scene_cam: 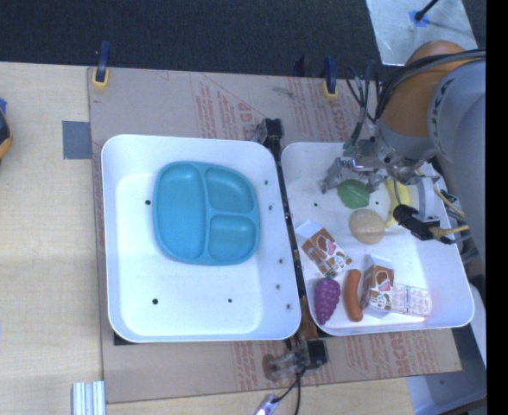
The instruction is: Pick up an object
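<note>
Fingers low over the green piece at the back of the right bin.

The fingers [355, 173] hang just above and touching the edge of a green round object [353, 194], though from here I cannot tell whether they are spread or pressed together, nor whether anything sits between them. To do this well, I'd say they should straddle the green piece squarely and close on its middle, since a round thing will likely squirt sideways. A beige egg-shaped object [366, 225] lies just beside it, toward the front, close enough to get nudged. Further out in the right bin [448, 305] lie snack packets, a sausage [352, 295] and purple grapes [326, 298]; the left bin [193, 309] carries a blue divided plate [206, 212].
</note>
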You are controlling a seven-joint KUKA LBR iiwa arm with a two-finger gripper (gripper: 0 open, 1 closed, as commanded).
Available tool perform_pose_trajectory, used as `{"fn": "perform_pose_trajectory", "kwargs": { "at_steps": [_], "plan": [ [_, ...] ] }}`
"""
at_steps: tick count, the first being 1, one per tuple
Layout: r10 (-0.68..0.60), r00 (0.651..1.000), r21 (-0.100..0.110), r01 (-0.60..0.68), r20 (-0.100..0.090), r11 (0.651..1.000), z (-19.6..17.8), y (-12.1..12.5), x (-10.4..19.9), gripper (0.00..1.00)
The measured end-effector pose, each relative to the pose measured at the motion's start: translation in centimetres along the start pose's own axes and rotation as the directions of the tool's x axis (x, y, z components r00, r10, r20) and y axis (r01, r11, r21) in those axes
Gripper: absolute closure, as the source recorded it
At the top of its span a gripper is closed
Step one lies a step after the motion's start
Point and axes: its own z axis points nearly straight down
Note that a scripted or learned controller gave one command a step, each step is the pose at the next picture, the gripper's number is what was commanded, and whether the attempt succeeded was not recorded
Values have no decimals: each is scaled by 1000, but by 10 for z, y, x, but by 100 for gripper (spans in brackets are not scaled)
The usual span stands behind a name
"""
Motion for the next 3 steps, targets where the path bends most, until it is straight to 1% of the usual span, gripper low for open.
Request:
{"fn": "perform_pose_trajectory", "kwargs": {
  "at_steps": [1, 2, 3],
  "plan": [
    [4, 1000, -4, -4, 1, 1000, -1, 0, -46, 0],
    [4, 1000, -6, -4, 1, 1000, -74, -17, -77, 0],
    [0, 1000, 0, 0, 0, 1000, 0, -11, -9, 0]
  ]
}}
